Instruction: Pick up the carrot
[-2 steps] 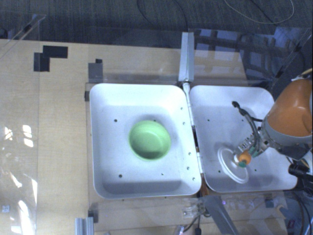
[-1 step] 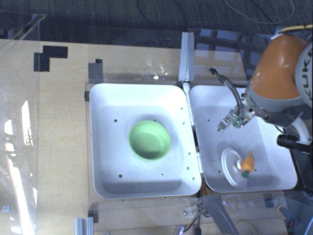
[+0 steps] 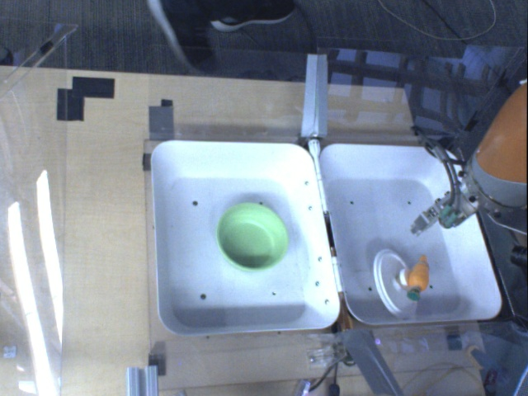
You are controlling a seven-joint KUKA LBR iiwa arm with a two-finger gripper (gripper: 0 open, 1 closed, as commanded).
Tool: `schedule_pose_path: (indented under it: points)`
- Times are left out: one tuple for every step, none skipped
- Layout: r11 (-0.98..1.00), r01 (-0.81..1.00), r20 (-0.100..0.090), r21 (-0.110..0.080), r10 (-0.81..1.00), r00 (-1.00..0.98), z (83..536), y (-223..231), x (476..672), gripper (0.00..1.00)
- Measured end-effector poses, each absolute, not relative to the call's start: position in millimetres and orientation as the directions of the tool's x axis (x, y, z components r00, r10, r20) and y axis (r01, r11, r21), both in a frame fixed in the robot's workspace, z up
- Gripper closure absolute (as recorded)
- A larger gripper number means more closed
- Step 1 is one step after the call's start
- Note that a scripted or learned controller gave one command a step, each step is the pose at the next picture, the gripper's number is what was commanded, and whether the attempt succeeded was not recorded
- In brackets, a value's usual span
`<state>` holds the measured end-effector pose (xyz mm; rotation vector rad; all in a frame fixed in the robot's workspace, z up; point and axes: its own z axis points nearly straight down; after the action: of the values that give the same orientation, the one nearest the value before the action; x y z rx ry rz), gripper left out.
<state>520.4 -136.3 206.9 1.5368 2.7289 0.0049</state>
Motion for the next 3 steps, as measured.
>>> schedule_pose_path:
  points:
    - [0.519,0.855,-0.007,0.007,0.855,-0.519,206.9,-136.3,520.4,0.00]
    - [0.372,0.928,-0.009,0.011,0.928,-0.372,117.5,-176.3,491.2,0.00]
    - [0.483,0.875,-0.024,0.025,0.875,-0.483,98.1,-167.9,497.3,0.00]
